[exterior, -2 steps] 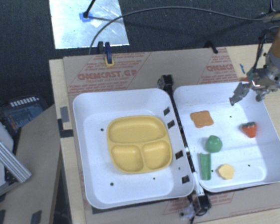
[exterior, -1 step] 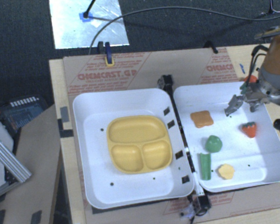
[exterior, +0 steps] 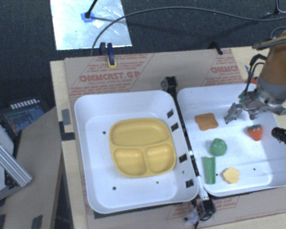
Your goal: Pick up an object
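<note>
Grey gripper point(exterior: 239, 109) over right bin point(exterior: 278, 175), arm cropped, fingers indistinct

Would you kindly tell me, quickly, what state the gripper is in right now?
Gripper: open, holding nothing; it sits over the right bin, between the toast-coloured piece and the red strawberry-like toy.

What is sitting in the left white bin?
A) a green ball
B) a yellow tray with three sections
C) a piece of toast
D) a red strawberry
B: the yellow tray with its three sections lies in the left bin, while the small food toys, such as the green ball and the red strawberry, lie in the right bin.
</note>
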